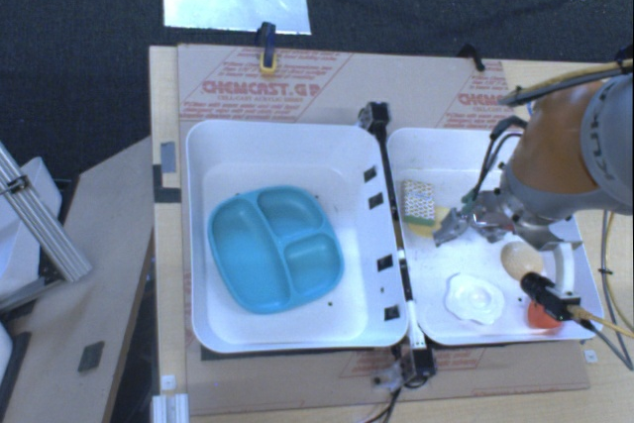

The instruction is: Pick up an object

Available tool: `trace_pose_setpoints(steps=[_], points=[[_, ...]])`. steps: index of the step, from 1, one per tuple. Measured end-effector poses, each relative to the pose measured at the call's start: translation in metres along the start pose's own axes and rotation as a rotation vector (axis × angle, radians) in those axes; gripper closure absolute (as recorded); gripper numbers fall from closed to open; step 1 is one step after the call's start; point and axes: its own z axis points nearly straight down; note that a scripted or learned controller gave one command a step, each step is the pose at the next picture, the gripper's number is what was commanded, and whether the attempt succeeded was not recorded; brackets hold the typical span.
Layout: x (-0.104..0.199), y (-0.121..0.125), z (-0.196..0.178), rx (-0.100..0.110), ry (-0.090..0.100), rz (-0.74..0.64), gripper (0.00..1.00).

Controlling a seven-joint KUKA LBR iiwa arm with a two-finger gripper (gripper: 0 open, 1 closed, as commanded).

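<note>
Gripper low in right bin, metal tips near yellow-green sponge; open or shut: cannot tell. Sponge rectangular, dimpled top, lying near bin's left wall. Glossy toy fried egg flat at front; beige rounded egg-like piece and small red-orange item beside it, partly hidden by arm. Left bin holding smooth blue plastic divided plate, three compartments. Surface covered in printed cardboard.

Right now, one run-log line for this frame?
arm: over right bin | gripper: beside sponge, nothing seen held | right bin: sponge, fried egg, tan egg | left bin: blue divided plate
</note>
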Motion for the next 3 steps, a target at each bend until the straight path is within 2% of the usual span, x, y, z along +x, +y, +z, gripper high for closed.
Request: trace_pose_setpoints(steps=[1,2,3], points=[[0.000,0.000,0.044,-0.002,0.000,0.001,0.00],[0.000,0.002,0.031,-0.007,-0.001,0.001,1.00],[-0.001,-0.005,-0.016,-0.009,-0.002,0.001,1.00]])
